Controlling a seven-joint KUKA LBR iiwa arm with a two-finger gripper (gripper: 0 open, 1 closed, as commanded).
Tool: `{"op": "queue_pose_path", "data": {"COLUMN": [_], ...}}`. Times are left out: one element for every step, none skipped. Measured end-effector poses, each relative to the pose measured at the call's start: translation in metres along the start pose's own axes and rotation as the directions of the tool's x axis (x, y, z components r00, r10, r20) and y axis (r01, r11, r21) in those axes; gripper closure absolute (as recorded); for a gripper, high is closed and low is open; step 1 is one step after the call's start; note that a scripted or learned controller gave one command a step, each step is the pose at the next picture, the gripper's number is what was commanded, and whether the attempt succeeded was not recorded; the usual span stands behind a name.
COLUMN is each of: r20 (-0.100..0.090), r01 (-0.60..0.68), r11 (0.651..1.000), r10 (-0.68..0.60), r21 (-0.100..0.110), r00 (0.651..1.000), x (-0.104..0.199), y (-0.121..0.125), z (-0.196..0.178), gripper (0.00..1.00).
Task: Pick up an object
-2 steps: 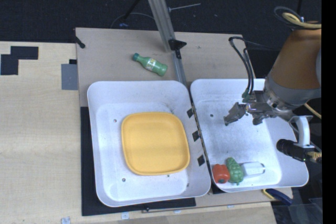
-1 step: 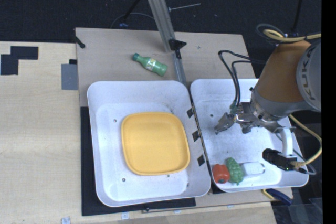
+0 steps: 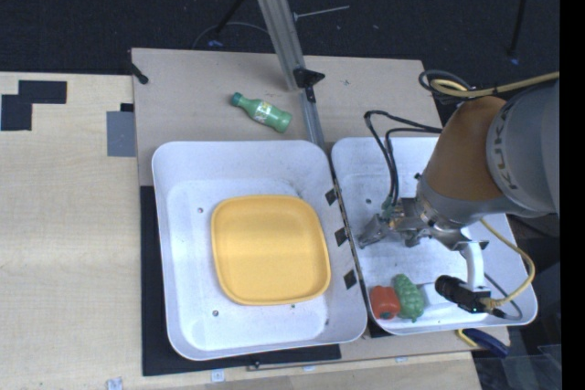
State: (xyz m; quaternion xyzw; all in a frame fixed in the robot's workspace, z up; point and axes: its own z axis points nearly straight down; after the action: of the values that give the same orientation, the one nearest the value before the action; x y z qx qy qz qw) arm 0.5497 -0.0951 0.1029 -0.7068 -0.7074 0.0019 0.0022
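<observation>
Green toy (image 3: pixel 410 297) lies near tool (image 3: pixel 377 231).

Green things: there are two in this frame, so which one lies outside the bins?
The green bottle, lying on its side on the bench behind the left bin. The other, a knobbly green object, sits in the right bin beside a red object.

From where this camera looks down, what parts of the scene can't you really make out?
- Gripper: small and dark against the right bin; whether its fingers are open or shut is unclear.
- Right bin's far side: covered by the arm.
- Green object and red object: too small to identify; they lie touching.
- Green bottle: label too small to read.
- Yellow plate: hides the left bin's floor beneath it.
</observation>
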Motion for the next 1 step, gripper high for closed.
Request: {"op": "queue_pose_path", "data": {"r20": [0.000], "r01": [-0.003], "r11": [1.000], "r10": [0.003], "r21": [-0.005], "r00": [1.000], "x": [-0.0017], "y": [0.0010], "z": [-0.0130], "gripper": [1.00]}}
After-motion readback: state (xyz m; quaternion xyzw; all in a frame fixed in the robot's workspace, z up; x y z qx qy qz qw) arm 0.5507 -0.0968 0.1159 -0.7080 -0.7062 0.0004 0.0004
